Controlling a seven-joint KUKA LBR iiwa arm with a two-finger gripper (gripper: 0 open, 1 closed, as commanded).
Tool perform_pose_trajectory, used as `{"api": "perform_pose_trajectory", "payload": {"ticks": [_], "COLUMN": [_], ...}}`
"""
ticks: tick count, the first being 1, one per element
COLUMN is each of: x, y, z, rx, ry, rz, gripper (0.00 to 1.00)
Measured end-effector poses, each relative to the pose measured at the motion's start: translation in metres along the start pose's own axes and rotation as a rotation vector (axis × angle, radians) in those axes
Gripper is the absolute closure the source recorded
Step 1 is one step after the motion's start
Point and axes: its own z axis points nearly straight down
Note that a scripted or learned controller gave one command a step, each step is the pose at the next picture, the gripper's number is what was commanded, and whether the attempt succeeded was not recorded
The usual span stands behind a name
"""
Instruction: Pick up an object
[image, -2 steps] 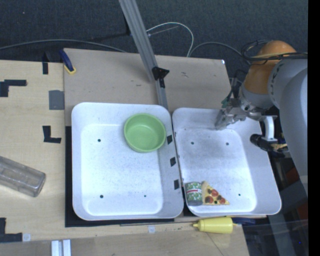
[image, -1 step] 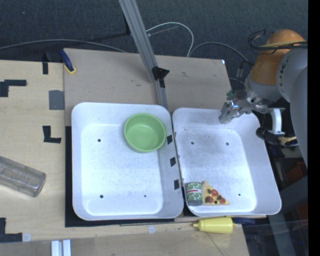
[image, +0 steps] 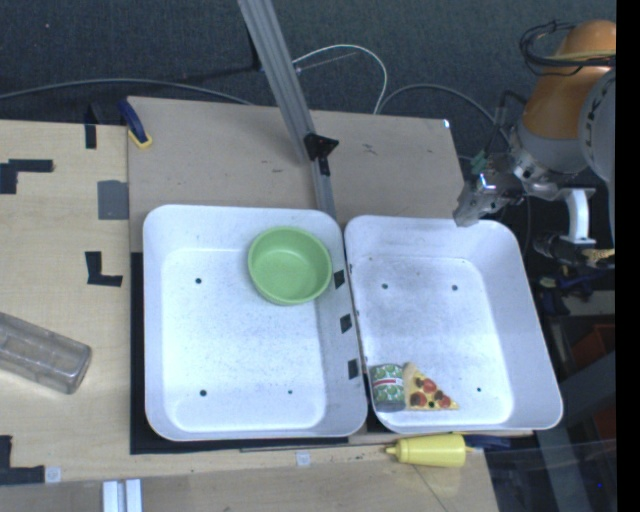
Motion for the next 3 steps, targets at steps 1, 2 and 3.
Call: {"api": "perform_pose_trajectory", "payload": {"ticks": [1,2,3], "x": [0.001,0.053,0.104], "y": [0.000,0.000,0.007], "z": [-0.004,0.005,-0.006], "rx": [0.007,0.008,0.007], "ry": [0.002,0.003,0.004], "rz": [0.000,-0.004,-0.005], "gripper": [1.00,1.00,1.00]}}
